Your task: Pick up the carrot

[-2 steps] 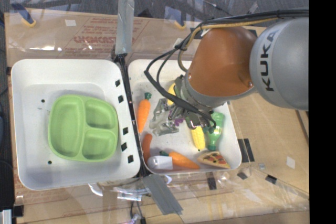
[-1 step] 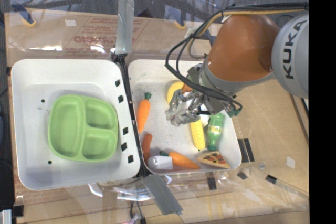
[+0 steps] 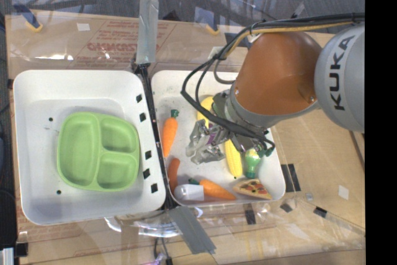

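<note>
Two carrots lie in the right bin (image 3: pixel 273 161). One orange carrot (image 3: pixel 169 134) with a green top lies along the bin's left wall, pointing toward the front. A second carrot (image 3: pixel 215 190) lies across the front of the bin. My gripper (image 3: pixel 205 147) hangs over the middle of the bin, between the two carrots and just right of the first. Its jaws look open with bare bin floor between them. It touches neither carrot. The arm's orange band (image 3: pixel 279 74) hides the bin's back right part.
A yellow corn cob (image 3: pixel 232 158), a green bottle (image 3: pixel 252 162) and a pizza slice (image 3: pixel 251 188) crowd the gripper's right side. A reddish sausage (image 3: pixel 173 168) and a white object (image 3: pixel 189 193) lie at the front left. The left bin (image 3: pixel 37 96) holds a green divided plate (image 3: pixel 98 150).
</note>
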Available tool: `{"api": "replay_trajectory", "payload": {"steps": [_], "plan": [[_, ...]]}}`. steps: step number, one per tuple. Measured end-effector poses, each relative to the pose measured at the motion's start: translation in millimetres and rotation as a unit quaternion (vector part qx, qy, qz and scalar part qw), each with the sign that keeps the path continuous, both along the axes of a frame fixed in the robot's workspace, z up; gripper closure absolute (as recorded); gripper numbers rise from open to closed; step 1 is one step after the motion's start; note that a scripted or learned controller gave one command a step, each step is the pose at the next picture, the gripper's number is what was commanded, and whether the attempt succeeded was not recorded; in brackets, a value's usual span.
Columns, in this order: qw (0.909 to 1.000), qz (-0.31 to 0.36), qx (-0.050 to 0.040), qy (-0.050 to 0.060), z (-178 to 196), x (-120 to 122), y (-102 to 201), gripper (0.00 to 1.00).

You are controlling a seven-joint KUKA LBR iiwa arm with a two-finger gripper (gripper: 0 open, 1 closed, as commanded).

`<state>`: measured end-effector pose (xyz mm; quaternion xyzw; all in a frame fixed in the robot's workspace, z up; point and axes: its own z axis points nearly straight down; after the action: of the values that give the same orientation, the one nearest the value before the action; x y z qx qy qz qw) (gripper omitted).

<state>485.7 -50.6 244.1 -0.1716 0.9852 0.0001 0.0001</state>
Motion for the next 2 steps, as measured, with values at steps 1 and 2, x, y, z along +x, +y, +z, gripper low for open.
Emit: {"api": "replay_trajectory", "payload": {"steps": [1, 2], "plan": [[0.9997, -0.026, -0.0003, 0.0, -4, 5, 0, 1.0], [0.9999, -0.014, -0.0001, -0.002, 12, 7, 39, 1.0]]}}
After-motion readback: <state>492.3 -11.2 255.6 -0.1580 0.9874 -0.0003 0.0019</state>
